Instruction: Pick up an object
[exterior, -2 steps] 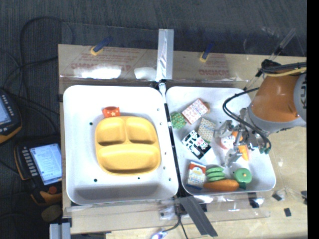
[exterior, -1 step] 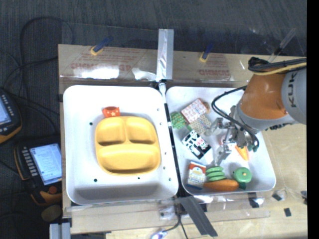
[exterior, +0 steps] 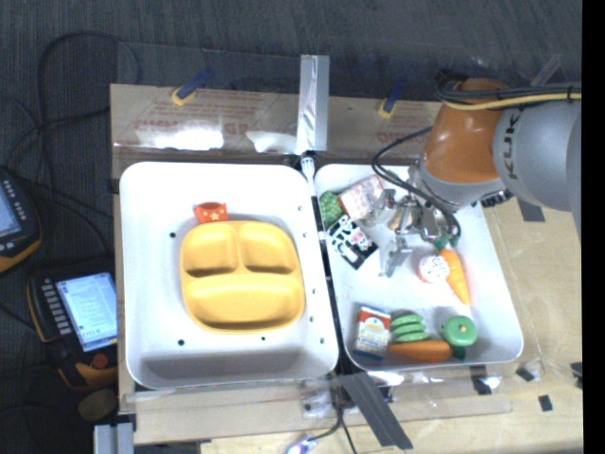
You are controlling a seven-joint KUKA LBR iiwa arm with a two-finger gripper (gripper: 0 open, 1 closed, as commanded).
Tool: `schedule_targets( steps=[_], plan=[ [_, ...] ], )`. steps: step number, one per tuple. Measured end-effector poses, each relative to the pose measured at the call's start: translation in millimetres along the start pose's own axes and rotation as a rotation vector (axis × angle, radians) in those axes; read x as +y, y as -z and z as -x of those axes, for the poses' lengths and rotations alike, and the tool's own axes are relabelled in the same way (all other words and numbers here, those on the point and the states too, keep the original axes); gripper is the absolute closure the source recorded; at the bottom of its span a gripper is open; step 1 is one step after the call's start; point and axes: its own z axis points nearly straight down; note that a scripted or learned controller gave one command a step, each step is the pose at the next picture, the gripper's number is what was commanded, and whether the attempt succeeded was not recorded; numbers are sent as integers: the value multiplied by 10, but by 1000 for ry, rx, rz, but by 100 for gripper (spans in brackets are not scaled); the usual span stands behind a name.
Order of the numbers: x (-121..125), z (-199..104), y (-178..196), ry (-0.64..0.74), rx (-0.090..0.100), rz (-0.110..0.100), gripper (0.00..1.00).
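My gripper [exterior: 408, 252] hangs over the middle of the right bin [exterior: 499, 296], its fingers spread open and nothing between them. Just right of it lie an orange toy carrot [exterior: 457, 274] and a small white round piece with a red mark [exterior: 434, 269]. On its left sit a black-and-white carton [exterior: 351, 241], a green item [exterior: 329, 208] and a pink-white packet [exterior: 362, 198]. Along the bin's front edge are an orange-and-white box [exterior: 372, 330], green slices [exterior: 408, 328], an orange sausage-shaped toy [exterior: 419, 352] and a green round toy [exterior: 460, 331].
The left bin [exterior: 151, 206] holds a yellow divided plate [exterior: 242, 274] and a small red object [exterior: 210, 212] behind it. The arm's orange band [exterior: 460, 154] looms over the right bin's back right corner. A black cable [exterior: 389, 164] loops beside the wrist.
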Motion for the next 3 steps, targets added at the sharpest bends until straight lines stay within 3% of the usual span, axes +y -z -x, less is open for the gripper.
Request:
schedule_targets(
  steps=[1,2,3],
  plan=[
    [-400,-526,7,84,-5,1,0],
    [-494,-938,16,43,-8,2,0],
    [-298,-314,6,73,-8,1,0]
  ],
)
